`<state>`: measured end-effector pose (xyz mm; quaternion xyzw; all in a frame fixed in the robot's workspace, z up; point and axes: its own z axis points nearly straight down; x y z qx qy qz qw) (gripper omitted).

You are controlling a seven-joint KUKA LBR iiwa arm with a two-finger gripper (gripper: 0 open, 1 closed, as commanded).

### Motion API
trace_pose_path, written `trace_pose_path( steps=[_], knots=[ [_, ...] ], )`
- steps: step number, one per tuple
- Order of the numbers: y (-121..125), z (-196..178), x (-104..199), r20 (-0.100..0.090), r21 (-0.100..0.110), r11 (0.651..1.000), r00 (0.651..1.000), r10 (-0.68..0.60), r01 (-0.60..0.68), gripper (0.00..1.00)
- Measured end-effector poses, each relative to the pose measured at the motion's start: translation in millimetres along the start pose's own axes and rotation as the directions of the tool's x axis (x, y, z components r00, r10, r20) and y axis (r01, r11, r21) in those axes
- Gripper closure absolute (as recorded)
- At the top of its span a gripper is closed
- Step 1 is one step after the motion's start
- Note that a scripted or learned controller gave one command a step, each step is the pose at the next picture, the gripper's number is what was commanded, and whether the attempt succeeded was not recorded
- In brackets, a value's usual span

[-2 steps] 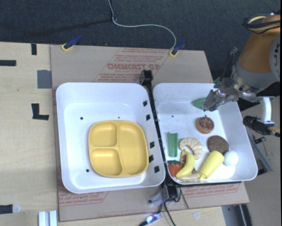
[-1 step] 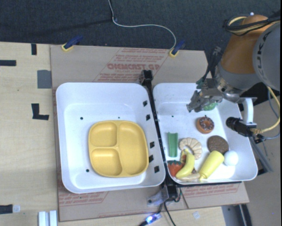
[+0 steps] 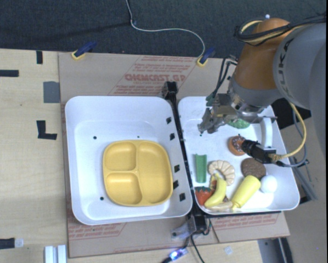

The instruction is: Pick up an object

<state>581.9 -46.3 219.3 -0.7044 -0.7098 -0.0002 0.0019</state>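
Over the 11 o'clock part of the right bin (image 3: 188, 119), the gripper (image 3: 209, 124) hangs above bare white floor — whether it is spread or pressed together cannot be told from this angle, and nothing is seen pinched in it. The grey arm (image 3: 312, 59) with its orange band (image 3: 260, 53) runs off toward 2 o'clock.

Objects for picking lie from 3 to 6 o'clock of the gripper, all in the right bin:
- At 3 o'clock, a small green piece (image 3: 242, 124), partly hidden under the wrist.
- At 4 o'clock, an orange-brown disc (image 3: 238, 144); farther out, between 4 and 5 o'clock, a dark brown round (image 3: 253, 169), and beyond it a white ball (image 3: 269, 184).
- At 6 o'clock, a green block (image 3: 200, 167), lying lengthwise, apart from the gripper; just beside it a tan scalloped piece (image 3: 221, 169).
- Farther along 6 o'clock, by the bin's near rim, a banana (image 3: 218, 193) touches a red piece (image 3: 203, 193) on one side and a yellow bottle-shaped item (image 3: 245, 190) on the other.

At 8 o'clock, across the shared wall, the left bin (image 3: 87, 125) holds a yellow divided plate (image 3: 137, 172), resting flat. Both bins stand on a cardboard sheet (image 3: 125, 75), held by blue clips — one (image 3: 207, 54) at 12 o'clock, the other (image 3: 84, 49) at 10 o'clock.
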Motion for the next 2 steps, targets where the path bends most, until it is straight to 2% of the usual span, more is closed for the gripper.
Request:
trace_pose_path(
  steps=[1, 2],
  knots=[
    [-11.6, 4.1, 8.5, 0.003, 0.001, 1.0, 1.0, 0.006, -0.006, 1.0],
    [-9.4, 4.8, 12.0, 0.003, 0.0, 1.0, 1.0, 0.006, -0.006, 1.0]
  ],
)
